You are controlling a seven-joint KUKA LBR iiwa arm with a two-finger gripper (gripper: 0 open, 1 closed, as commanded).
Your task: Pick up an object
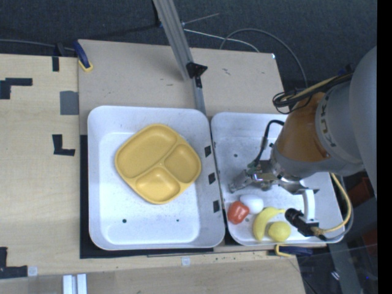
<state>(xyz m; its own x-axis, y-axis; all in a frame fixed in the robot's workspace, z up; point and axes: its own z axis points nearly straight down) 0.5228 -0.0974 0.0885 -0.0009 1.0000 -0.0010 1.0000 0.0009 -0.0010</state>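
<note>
Hovering end effector (pixel 245 181) (above white object (pixel 251 202)).

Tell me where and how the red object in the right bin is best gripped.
The small red object lies near the right bin's front left corner, with a white piece and yellow fruit close on its right. Probably best: come straight down and close across its rounded middle, fingers front to back, since wall and neighbours crowd its sides.
</note>
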